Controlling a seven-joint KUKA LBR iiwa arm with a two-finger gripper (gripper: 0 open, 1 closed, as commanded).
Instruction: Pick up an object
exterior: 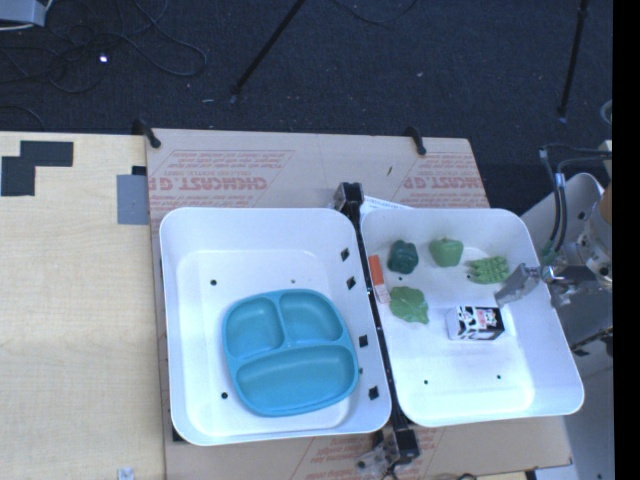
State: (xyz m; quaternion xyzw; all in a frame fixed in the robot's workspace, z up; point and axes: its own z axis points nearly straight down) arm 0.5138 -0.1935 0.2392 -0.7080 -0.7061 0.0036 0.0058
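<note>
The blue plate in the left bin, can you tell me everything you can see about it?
The blue plate is light sky blue and looks like smooth plastic. It is a rounded rectangle with a raised rim and three sections: two smaller ones on the far side and one long one on the near side. It holds no food or toys. It lies flat, face up, turned a little askew, on the floor of the left bin, toward that bin's near right part. It rests on the bin floor, and nothing else touches it.

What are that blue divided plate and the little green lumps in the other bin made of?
The blue divided plate looks like moulded plastic: one even colour, smooth, with soft highlights on its rims. The green lumps look like matte rubber or soft plastic, with dull, bumpy surfaces; too small to be sure.
</note>
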